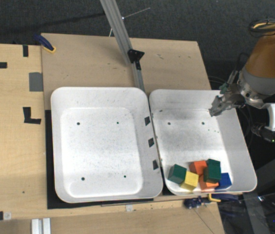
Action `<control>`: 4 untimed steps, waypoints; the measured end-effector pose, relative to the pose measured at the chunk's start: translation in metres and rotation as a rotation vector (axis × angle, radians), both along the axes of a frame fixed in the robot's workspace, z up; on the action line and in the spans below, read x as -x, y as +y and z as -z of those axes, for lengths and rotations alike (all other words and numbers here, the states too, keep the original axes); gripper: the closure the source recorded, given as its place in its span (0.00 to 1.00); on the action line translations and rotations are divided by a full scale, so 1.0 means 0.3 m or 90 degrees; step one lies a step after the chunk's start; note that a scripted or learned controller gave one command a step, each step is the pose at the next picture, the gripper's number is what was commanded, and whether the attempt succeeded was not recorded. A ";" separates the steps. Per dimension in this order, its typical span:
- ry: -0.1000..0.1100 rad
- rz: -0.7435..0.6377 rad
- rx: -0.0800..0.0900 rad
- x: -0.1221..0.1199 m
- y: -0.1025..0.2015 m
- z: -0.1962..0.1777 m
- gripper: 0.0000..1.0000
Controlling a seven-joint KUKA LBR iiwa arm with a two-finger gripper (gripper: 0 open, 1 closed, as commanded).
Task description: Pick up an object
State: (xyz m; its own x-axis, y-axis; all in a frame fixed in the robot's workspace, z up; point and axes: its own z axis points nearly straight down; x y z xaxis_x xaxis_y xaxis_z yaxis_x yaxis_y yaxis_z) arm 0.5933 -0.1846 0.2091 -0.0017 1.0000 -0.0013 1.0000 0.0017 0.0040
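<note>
Blocks (200, 175) crowd the right bin's (186, 135) near corner; jaws' state unclear.

A small heap of coloured blocks (200, 174) lies in the near corner of the right bin (186, 130), pressed against its front wall. A dark green cube (178, 173) sits at the left of the cluster, with a yellow block (191, 180) just beside it. Behind them an orange block (199, 167) touches a second dark green block (213, 169) (this one stands taller, a little tilted). A blue block (225, 180) rests at the right end, next to another orange piece (207, 183) lying low.
</note>
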 end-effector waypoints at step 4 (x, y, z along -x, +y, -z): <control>0.004 -0.002 -0.001 -0.005 0.485 -0.126 1.00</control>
